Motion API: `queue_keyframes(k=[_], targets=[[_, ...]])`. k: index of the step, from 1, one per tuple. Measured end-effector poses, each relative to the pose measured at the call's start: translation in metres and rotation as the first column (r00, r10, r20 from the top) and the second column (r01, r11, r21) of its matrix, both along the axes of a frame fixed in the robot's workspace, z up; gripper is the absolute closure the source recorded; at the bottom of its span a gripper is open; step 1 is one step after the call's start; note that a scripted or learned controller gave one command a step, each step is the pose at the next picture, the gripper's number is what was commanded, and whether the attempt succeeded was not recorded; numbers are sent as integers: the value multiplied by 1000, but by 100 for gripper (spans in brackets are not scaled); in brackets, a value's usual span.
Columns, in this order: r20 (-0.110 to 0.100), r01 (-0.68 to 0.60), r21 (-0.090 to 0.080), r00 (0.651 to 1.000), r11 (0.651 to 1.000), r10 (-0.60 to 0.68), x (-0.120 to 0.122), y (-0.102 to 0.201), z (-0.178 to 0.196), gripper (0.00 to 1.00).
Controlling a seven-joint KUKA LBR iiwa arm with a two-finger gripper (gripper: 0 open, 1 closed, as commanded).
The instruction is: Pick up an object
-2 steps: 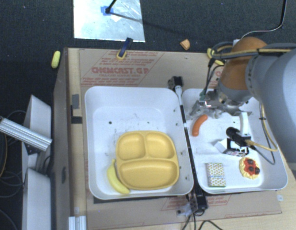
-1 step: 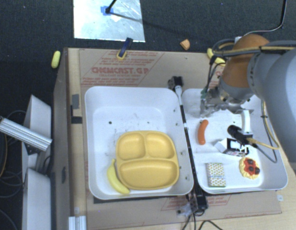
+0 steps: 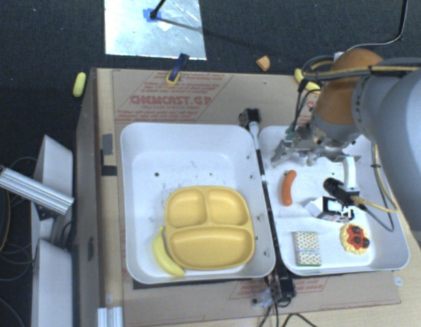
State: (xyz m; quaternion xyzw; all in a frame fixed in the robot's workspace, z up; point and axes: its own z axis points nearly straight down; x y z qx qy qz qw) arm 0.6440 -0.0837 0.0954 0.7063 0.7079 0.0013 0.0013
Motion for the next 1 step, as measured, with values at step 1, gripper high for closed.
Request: queue_keyframes(k=[1], targets=[[-3,1,0,1000,1000,-1,-32,-3,-11,0]])
